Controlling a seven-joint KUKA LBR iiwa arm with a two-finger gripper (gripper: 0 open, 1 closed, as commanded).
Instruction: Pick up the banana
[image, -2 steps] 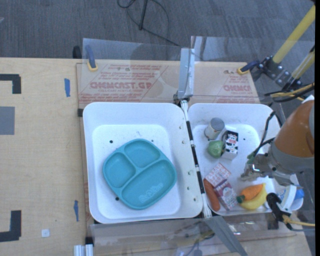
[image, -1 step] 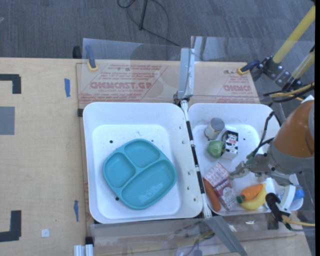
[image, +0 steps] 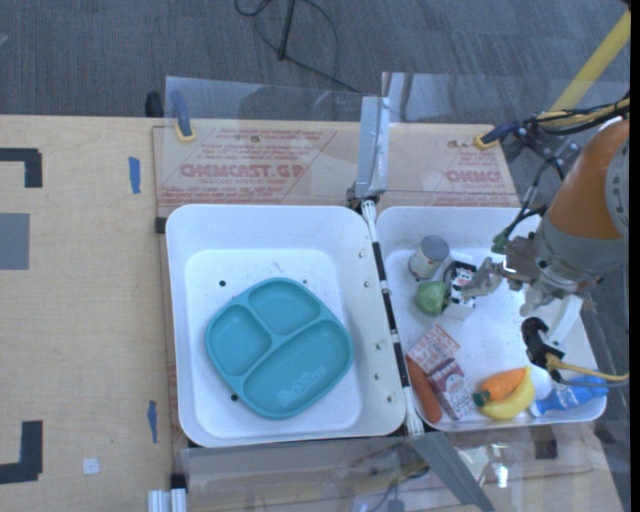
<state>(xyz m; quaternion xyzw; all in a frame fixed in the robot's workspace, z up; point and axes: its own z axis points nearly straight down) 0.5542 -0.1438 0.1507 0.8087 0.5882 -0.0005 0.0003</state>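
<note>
Two white bins sit side by side on the bench; the left bin (image: 190, 300) holds a teal divided plate (image: 280, 346), and the right bin (image: 400, 225) carries all the clutter. The arm (image: 590, 200) leans in over the right bin from its far side, orange band showing, with the gripper (image: 476, 284) hanging above the bin's middle, close to a small black-and-white object (image: 460, 283). From where I stand I cannot tell whether its fingers are spread or pressed together; nothing visibly sits between them. The banana (image: 512, 401) lies at the bin's near edge toward the right corner, touching an orange carrot-like piece (image: 503, 382) on top of it and just beside a blue-and-white bottle (image: 570, 398). Its long axis runs roughly left to right across the bin, curving a little. So the banana lies toward the near rim and slightly to the right of the gripper, well apart from it; I'd judge the reach must come toward the front and close across the narrow width. A grey tin (image: 430, 257), a green ball (image: 432, 297) and a red packet (image: 440, 368) lie to the left.
</note>
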